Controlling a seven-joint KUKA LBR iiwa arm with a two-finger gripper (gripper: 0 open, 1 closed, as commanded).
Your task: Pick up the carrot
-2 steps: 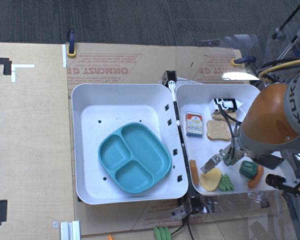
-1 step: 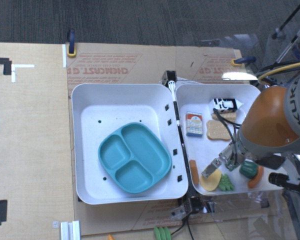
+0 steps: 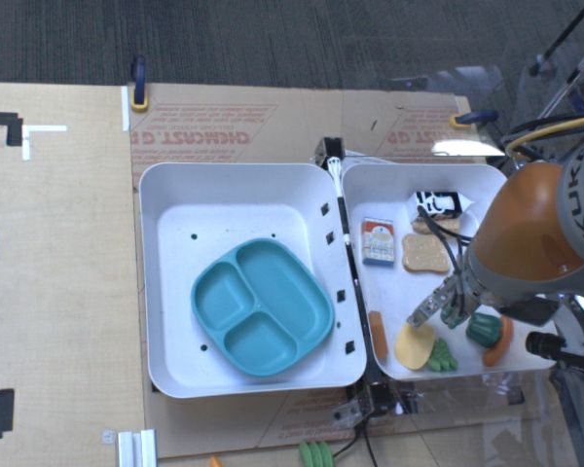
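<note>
Two shallow white plastic bins: left, right. One teal three-compartment plate. One slice of toast, one small printed carton, one yellow wedge, two orange carrot-like sticks.

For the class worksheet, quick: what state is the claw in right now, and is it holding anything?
Claw: low over the right bin, above the yellow food piece; open or closed cannot be told, and nothing is visibly held.

Gripper low in your right bin.
You've got it just above the yellow piece, carrot off to its right beside the green item; the teal tray sits in the left bin.
</note>
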